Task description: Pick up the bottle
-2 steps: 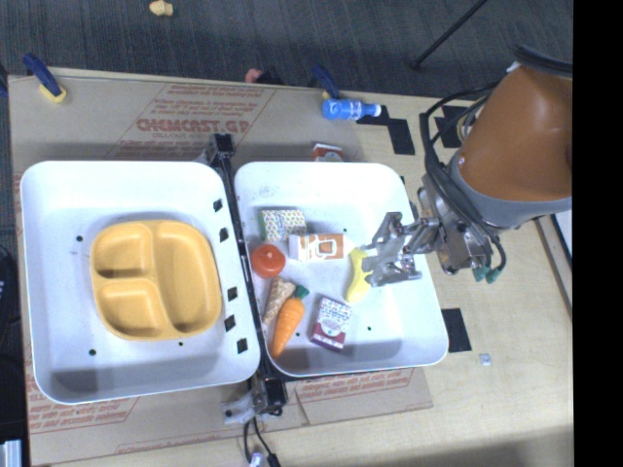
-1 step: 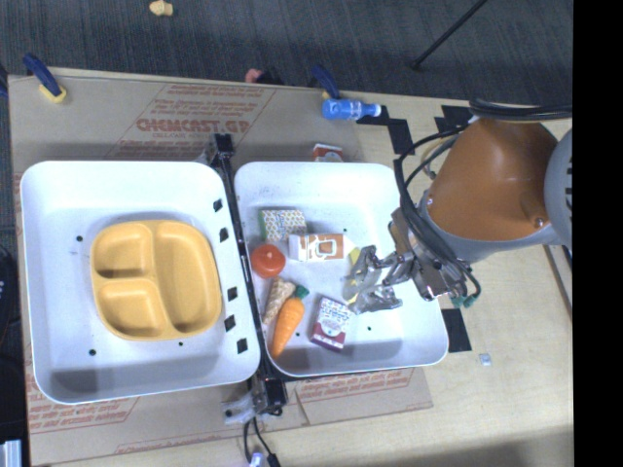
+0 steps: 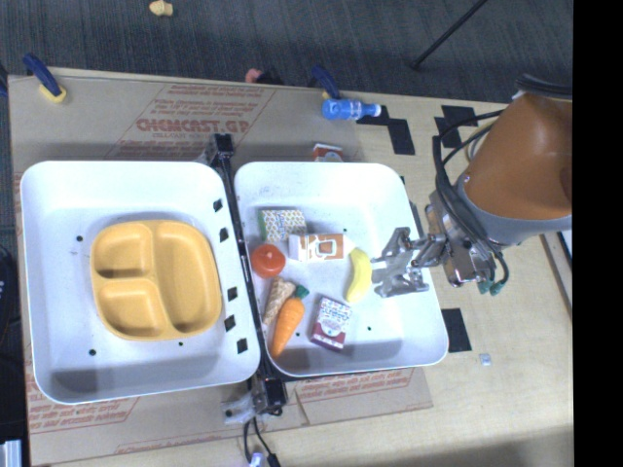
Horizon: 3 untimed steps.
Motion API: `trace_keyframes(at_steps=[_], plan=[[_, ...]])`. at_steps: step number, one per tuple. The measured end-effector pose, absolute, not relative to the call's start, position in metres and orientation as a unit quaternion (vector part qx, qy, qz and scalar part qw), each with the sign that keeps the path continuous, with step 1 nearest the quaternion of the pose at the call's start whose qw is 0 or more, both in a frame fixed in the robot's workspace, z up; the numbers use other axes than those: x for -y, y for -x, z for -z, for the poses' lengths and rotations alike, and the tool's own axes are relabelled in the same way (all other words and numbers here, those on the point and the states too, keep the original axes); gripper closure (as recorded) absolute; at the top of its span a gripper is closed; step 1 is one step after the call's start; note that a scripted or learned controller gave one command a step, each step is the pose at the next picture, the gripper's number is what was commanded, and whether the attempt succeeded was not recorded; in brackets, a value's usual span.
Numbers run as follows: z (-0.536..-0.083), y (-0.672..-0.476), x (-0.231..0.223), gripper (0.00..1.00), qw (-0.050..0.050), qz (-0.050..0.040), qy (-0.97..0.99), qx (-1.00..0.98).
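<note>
A small blue bottle-like item [image 3: 343,109] lies on its side on the bench, just behind the right bin [image 3: 389,178] and outside it. My gripper [image 3: 393,262] hovers over the right side of that bin, well in front of the blue item. Its fingers [image 3: 397,240] stand open with nothing between them. A yellow banana [image 3: 358,273] lies just left of the fingertips, apart from them.
The right bin also holds a green patterned box [image 3: 282,223], a white and orange carton [image 3: 319,247], a tomato [image 3: 268,259], a carrot [image 3: 285,325] and a red packet [image 3: 331,321]. A yellow divided plate [image 3: 156,278] sits in the left bin [image 3: 49,193]. Blue clamps [image 3: 44,78] grip the bench's far edge.
</note>
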<state>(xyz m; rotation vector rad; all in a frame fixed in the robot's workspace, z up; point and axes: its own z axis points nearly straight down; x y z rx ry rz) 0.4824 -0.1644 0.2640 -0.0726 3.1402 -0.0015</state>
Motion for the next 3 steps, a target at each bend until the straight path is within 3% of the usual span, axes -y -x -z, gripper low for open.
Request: trace_keyframes(at_steps=[1, 3], plan=[[-0.340, -0.491, 0.211, 1.00, 0.001, 0.0011, -0.070, -0.998], [-0.361, -0.493, 0.211, 1.00, 0.003, 0.0030, -0.068, -0.998]])
